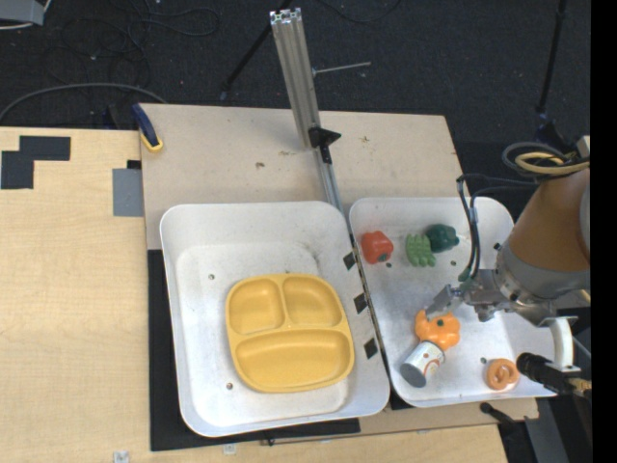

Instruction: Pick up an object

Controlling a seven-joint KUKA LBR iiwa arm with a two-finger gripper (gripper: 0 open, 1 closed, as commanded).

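Bearing two white bins, the bench [405, 143] holds one yellow divided plate [287, 332] in the left bin [193, 258], while the right bin [487, 222] holds five small things. These are an orange toy [439, 329] touching a white cylinder [422, 363], a red piece [376, 247], a green piece [430, 243] and a small ring [500, 373]. Just above the orange toy, the end effector [451, 298] sits partly under the arm, and I cannot tell its opening.

- An orange toy [439, 329] sits in the middle of the right bin [405, 394], touching a small white cup.
- The white cup [421, 363] lies on its side, just below the orange toy.
- A red toy [376, 247] is near the bin's top left.
- A light green toy [418, 250] touches a dark green one [442, 237].
- A little brown ring [500, 374] lies near the bottom right.
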